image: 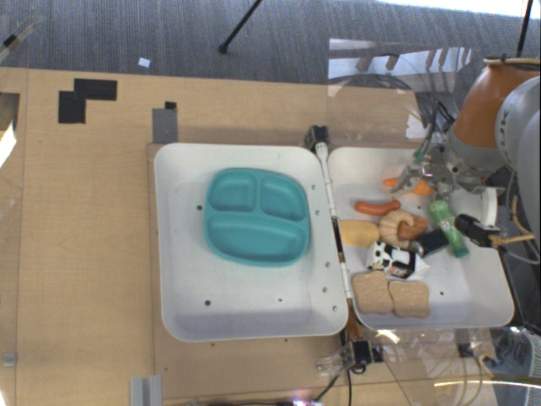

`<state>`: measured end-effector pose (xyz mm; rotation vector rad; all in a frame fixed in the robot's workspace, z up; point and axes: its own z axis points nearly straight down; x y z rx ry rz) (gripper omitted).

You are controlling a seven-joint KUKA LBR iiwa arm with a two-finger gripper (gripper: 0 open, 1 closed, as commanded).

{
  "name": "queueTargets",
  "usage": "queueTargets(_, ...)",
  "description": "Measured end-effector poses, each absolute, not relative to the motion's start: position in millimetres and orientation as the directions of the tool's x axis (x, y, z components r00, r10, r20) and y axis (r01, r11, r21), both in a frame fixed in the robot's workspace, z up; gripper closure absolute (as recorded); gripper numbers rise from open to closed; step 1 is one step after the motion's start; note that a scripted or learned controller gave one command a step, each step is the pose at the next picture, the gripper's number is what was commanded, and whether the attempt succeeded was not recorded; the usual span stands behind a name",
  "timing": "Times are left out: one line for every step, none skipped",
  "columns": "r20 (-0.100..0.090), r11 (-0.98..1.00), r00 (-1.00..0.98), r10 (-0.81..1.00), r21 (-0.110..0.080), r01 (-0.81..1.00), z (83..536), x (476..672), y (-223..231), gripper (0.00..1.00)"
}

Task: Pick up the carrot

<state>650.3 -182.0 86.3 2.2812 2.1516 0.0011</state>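
The grey two-finger gripper [420, 174] hung at the right white bin's [486, 311] upper edge over the small orange carrot [407, 184], seemingly positioning for a grasp, its finger state indiscernible.

A single fixed camera is mounted above the bench [84, 252] and looks down at a slant, so the far edge of the bench sits high in the frame and grey carpet floor [169, 24] shows beyond it. The camera stands well back: both white bins are covered whole, the left bin [182, 303] near frame centre and the right bin [473, 299] toward the right edge. The near bench edge runs along the bottom of the frame. The arm [507, 117] enters from the right, cropped by the frame border. Detail on small items in the right bin is coarse from this standoff.
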Motion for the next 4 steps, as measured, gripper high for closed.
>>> queueTargets(-0.002,-0.052,0.052,0.999,0.007,0.999,99,652.9,-179,1.00)
queueTargets(-0.001,0.015,-0.015,1.000,0.011,1.000,90,549.8,-136,1.00)
queueTargets(-0.005,0.013,-0.013,1.000,0.016,1.000,90,550.9,-137,0.00)
queueTargets(0.014,0.248,-0.248,0.969,-0.038,0.968,85,662.5,-170,0.00)
